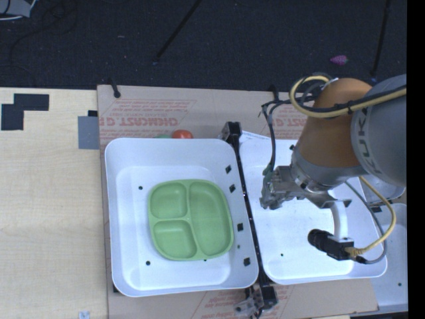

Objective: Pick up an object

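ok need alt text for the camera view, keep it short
A grey and orange robot arm reaches from the right over the right white bin, its claw near that bin's left wall. The left white bin holds a green divided plate.

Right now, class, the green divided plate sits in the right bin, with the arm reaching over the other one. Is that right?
Not quite. The camera view shows the green divided plate in the left bin, not the right. The arm reaches over the other one, the right bin, with its claw near the divider.
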Motion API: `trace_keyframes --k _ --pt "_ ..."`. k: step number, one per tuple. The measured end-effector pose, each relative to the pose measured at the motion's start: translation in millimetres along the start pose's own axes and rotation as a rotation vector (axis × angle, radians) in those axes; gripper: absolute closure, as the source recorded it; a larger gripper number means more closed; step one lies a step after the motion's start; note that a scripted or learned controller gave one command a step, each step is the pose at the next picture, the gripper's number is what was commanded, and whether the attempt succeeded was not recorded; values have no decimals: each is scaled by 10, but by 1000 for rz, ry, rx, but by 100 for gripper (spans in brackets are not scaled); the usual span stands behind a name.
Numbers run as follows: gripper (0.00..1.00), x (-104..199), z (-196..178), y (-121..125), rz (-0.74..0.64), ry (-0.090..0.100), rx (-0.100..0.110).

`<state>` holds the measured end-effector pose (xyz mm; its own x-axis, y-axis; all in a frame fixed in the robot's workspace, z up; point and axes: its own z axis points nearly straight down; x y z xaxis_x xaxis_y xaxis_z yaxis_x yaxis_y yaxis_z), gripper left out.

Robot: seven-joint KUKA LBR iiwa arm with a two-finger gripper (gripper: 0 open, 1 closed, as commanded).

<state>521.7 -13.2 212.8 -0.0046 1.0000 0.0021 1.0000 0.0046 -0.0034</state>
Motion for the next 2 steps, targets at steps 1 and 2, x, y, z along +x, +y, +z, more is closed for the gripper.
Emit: trace_keyframes --k 1,2 --pt "100 463 77 144 1 0 0" --pt "100 942 133 300 1 0 0"
